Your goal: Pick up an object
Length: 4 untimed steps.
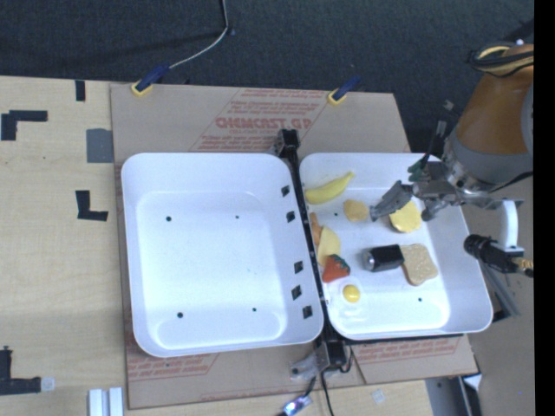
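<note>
My arm [494,124] enters from the right, grey with an orange upper section, and it stands over the right bin [451,315]. The table [52,232] carries a cardboard sheet [260,120], and both bins sit on that sheet. The left bin [208,258] lies well to the left of my jaws [401,199].

My jaws stand spread apart over the upper part of the right bin. One finger [388,202] points down and left. The other side is partly hidden by the wrist body. Nothing sits between the fingers.

Object positions, relative to my jaws:
- Banana [328,188]: to the left, near the divider between the bins.
- Bread slice [420,264]: below, slightly right.
- Black cylinder [382,257]: directly below, touching the bread slice.
- Yellow round piece [406,219]: just below my jaws, very near the fingertips; I cannot tell if it is touched.
- Pale yellow piece [328,243]: below left, against the divider.
- Small yellow lump [355,210]: just left of the lowered finger.
- Red and green piece [336,269]: below left.
- Small yellow ball [350,294]: farthest below.
</note>
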### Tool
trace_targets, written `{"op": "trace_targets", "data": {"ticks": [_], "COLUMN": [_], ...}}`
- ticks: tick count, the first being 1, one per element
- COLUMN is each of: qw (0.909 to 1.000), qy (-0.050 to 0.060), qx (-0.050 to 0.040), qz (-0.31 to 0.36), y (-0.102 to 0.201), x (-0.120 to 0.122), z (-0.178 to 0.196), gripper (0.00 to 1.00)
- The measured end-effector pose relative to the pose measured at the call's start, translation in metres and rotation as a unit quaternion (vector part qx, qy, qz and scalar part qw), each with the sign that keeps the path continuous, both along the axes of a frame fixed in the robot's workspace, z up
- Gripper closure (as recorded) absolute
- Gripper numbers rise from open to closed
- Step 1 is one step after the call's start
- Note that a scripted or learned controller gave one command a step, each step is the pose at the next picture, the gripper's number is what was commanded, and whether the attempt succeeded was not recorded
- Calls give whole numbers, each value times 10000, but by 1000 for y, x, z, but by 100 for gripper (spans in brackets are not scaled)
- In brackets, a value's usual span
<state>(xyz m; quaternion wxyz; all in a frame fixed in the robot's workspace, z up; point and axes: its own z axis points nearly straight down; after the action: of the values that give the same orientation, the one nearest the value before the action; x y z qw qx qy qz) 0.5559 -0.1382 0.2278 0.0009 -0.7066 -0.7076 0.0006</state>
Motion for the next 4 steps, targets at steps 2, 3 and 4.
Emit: {"op": "trace_targets", "data": {"ticks": [2,3,4], "qw": [10000,10000,10000], "qy": [1,-17,-47], "qx": [4,-1,-16], "qz": [17,-2,9], "y": [20,16,1], "x": [-73,-72,4], "z": [-146,-132,-84], "gripper": [0,100,100]}}
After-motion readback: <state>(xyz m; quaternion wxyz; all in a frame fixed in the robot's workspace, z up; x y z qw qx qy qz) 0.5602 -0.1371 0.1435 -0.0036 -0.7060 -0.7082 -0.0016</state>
